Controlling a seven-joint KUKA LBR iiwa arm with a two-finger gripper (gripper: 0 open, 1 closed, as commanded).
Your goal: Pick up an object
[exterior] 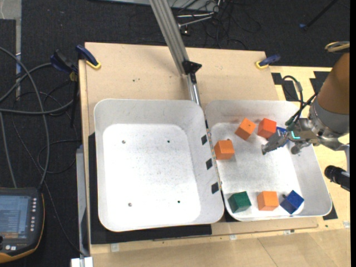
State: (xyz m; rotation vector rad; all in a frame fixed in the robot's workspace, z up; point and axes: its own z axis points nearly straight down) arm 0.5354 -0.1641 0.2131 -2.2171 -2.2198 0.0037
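The gripper (273,146) hung low over the right bin (311,166), its dark fingers pointing toward the view's left, and nothing showed between them; whether they stood apart or together could not be made out at this size. The nearest thing to it was the orange cube by the fingers (267,127), lying just up and a little left of the tips, close but seemingly not touching (the wrist body partly crowded that corner, so contact could not be ruled out). Just beside that cube, further left, sat the tilted orange block (245,128), and lower left again, near the bin's inner wall, the lone orange cube (224,149), which had free space around it. Along the bin's front edge, well apart from the claw, stood a row: the green cube (240,201), the front orange cube (267,199) and the blue cube (292,201). The left bin (105,149) lay beyond all of these. My reading was that the coming move turned on the small offset between the fingertips and the nearest cube: the claw would need to shift up-view and slightly left before closing, and the neighbouring block close by could get nudged by a wide approach.
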